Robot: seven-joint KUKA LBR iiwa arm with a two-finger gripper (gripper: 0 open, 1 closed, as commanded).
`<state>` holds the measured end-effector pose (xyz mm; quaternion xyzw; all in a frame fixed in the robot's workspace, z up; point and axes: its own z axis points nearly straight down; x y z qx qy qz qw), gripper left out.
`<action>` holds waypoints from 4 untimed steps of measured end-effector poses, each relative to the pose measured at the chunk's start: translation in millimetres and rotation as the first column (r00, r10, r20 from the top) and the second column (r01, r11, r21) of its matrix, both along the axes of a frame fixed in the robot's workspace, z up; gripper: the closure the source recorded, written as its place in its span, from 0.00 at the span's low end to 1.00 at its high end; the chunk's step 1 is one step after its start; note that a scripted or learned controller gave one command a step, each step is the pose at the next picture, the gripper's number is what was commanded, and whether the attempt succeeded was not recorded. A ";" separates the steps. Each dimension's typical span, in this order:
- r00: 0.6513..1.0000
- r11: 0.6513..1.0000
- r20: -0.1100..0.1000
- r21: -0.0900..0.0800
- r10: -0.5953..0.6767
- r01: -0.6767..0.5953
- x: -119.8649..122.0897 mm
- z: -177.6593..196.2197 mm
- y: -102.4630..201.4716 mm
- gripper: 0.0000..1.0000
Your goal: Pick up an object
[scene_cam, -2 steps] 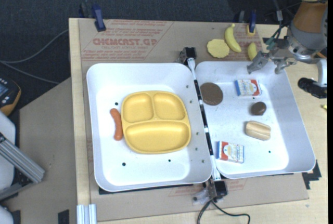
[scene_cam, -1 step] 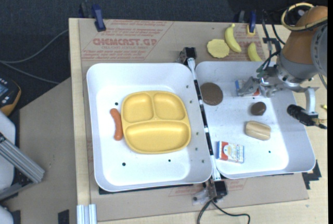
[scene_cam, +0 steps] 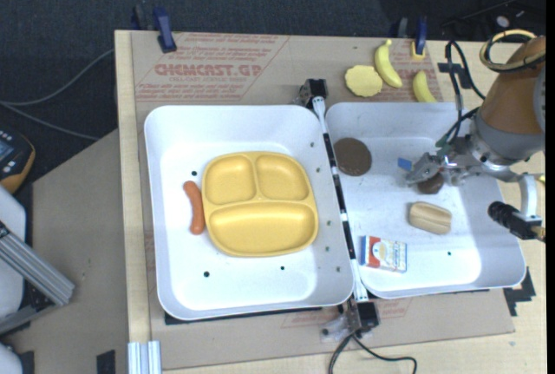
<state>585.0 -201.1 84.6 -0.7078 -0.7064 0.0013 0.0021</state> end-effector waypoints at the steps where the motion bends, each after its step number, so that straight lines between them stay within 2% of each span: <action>1: 1.000 1.000 0.008 -0.001 0.002 -0.002 3.2 11.2 0.8 1.00; 2: 1.000 1.000 0.008 -0.002 0.010 -0.010 46.8 1.1 80.6 1.00; 3: 1.000 1.000 0.009 -0.002 0.002 -0.002 25.9 59.4 85.4 1.00; 4: 1.000 1.000 0.006 -0.002 0.002 -0.002 25.9 55.9 85.1 0.00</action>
